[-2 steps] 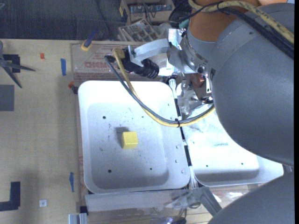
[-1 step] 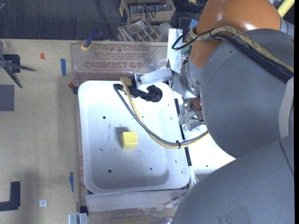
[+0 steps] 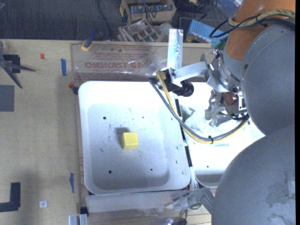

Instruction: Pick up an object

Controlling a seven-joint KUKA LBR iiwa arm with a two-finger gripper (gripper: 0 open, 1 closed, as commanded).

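The big grey arm [image 3: 262, 139] is looming closest to me, filling the near right of the bench, with its orange band [image 3: 251, 6] showing further up. Its bulk is hanging over the right bin [image 3: 220, 172], which is glaring bright under the light.

The gripper [image 3: 216, 112] is hovering low over that right bin, among yellow and black cables [image 3: 197, 132] that are looping down from the wrist. From here I cannot tell how its fingers stand; the metal parts are blurring into the bright bin floor, and nothing is visibly caught there.

The thing to pick is a small yellow block [image 3: 130, 140]. It is sitting well apart from the gripper, off to the gripper's far side across the wall dividing the bins, near the middle of the left bin [image 3: 89, 125] and a little nearer my edge of the bench than the gripper is. It is looking roughly cubic, so there is no long axis to speak of; its faces are lying slightly turned against the bin walls.

I judge the coming move is calling for a traverse over the dividing rim, then a descent squared to the block's faces.

Beyond the bins, a clear plastic sheet with red lettering [image 3: 115, 62] is lying on the bench, with clutter behind it.
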